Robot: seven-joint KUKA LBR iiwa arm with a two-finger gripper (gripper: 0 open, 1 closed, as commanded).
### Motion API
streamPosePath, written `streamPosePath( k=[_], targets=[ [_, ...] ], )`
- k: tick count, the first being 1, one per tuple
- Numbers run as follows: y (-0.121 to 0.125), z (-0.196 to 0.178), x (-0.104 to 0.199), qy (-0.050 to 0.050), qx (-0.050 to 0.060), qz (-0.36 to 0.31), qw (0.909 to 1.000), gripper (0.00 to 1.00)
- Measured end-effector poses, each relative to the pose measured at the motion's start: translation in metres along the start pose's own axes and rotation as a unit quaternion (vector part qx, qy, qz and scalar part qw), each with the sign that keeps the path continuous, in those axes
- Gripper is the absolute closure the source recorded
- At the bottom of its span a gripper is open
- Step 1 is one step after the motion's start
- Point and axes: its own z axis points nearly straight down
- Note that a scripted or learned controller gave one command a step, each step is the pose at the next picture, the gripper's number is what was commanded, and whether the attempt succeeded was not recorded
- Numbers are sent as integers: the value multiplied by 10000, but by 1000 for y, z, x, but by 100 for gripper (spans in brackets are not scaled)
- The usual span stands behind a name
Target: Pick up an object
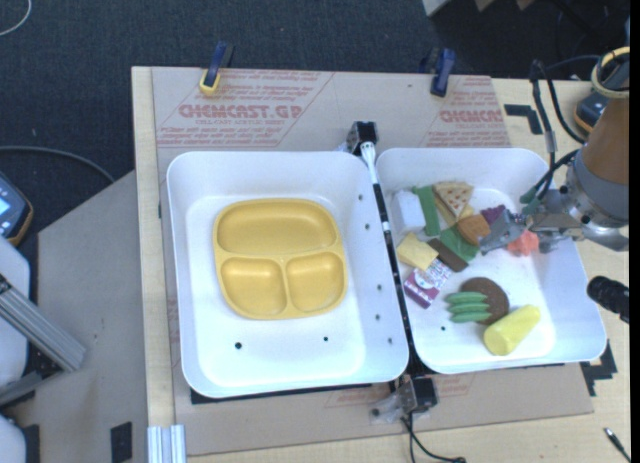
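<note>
The right bin (570, 281) holds several toy foods: a waffle wedge (453, 196), a green strip (430, 209), a white piece (410, 209), an orange-brown piece (472, 226), a yellow cheese block (416, 251), a purple-white packet (425, 283), a green pea pod (465, 303) on a brown disc (490, 294), and a yellow corn-like piece (512, 329). My gripper (502, 234) reaches in from the right, low over the bin's upper middle, right beside the orange-brown piece. A small red-orange piece (522, 244) lies just under it.
The left bin (190, 281) holds a yellow three-compartment plate (280, 256). A black divider rail (385, 251) runs between the bins. Blue and yellow clamps (213, 68) hold the cardboard base at the back. Cables lie at the right.
</note>
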Motion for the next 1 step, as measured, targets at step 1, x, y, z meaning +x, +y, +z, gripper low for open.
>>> streamPosePath(
  k=[1],
  targets=[
    [7,50,7,13,34,-2,10000,0]
  ],
)
